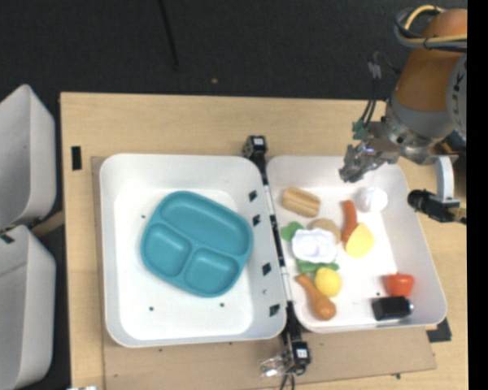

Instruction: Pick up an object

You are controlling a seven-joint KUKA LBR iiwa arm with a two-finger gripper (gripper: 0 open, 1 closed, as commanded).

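Toy foods are lying clustered in the right bin, a sausage and a white piece nearest the tool, which is hovering over the bin's far edge; I cannot tell its grip.

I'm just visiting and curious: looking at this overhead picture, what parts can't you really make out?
- Pincer: too small and dark in the camera view to tell open from shut.
- Arm: cut off by the right edge.
- White item among the toys: blurred, lying over something green, identity unclear.
- Black object in the right bin: too small to identify.
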